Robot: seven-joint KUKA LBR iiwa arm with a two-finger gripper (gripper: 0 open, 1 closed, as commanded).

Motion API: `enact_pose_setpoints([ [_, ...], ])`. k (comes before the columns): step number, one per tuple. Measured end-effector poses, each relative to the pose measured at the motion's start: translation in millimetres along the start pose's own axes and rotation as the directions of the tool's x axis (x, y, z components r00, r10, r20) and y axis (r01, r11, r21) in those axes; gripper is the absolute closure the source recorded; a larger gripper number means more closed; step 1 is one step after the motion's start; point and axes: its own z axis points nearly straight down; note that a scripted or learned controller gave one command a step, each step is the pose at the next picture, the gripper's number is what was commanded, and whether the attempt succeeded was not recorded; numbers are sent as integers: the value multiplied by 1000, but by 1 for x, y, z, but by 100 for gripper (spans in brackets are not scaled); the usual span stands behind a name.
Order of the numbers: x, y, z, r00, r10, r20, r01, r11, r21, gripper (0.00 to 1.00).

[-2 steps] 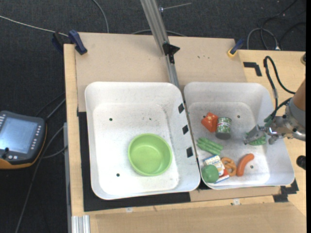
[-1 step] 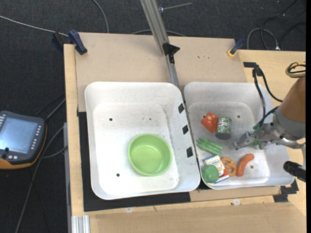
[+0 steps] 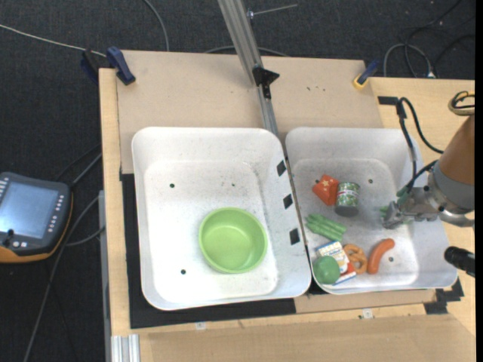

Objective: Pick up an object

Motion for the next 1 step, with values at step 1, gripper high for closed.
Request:
enact_pose_setpoints([
  [1, -3, 4, -62, 1000, 0, 2, 0, 1000, -4, 100],
])
